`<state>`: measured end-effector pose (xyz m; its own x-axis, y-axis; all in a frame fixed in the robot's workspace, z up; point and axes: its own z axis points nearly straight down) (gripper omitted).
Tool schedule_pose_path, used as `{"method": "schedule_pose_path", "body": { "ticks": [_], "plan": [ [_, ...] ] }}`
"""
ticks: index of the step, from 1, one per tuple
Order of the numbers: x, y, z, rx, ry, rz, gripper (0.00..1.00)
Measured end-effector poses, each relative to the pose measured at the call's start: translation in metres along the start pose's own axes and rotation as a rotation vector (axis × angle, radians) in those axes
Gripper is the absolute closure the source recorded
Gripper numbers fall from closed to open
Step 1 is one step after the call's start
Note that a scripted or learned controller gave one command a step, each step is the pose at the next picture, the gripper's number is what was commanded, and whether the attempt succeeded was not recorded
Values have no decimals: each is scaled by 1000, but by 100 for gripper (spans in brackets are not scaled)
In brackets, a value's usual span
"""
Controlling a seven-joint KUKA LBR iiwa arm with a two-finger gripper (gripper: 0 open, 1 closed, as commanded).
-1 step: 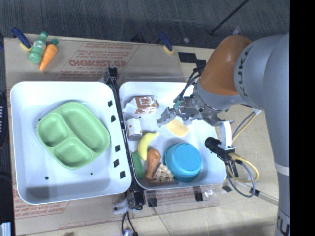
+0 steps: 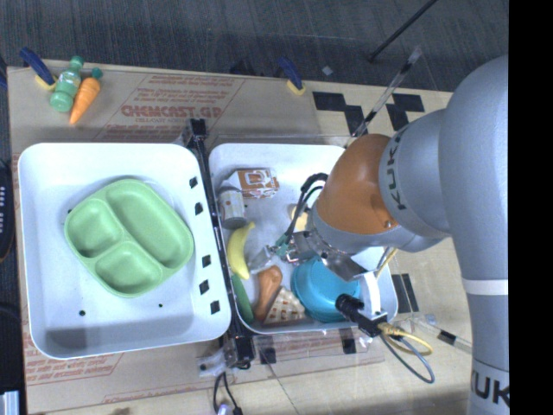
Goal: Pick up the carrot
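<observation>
Slanted view from above of a bench (image 2: 432,284) carrying two shallow white bins side by side. The left bin (image 2: 43,232) holds a green divided plate (image 2: 130,236). The right bin (image 2: 285,154) is crowded: a small carton (image 2: 256,181) at the far side, a banana (image 2: 237,251) by the left wall, a blue bowl (image 2: 315,290) at the near side. The carrot (image 2: 268,288), orange and tapered, lies between banana and bowl, touching or almost touching the bowl. A second toy carrot (image 2: 84,98) sits out on the bench at the far left corner, well apart; I judge the one in the bin to be my target.

My arm reaches in from the right and the gripper (image 2: 285,249) hangs just beyond the carrot's far end. I cannot tell whether it is spread or closed, and nothing is visibly held.

To do this well I would come nearer, centre over the carrot, grip across its width, and keep clear of the bowl's rim
</observation>
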<state>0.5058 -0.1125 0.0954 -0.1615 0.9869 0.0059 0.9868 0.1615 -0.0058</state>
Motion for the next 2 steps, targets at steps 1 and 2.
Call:
{"method": "schedule_pose_path", "body": {
  "ticks": [1,2],
  "plan": [
    [-1,1,-11,2,-3,-11,100],
    [56,-4,-97,-1,-3,339,100]
  ]
}}
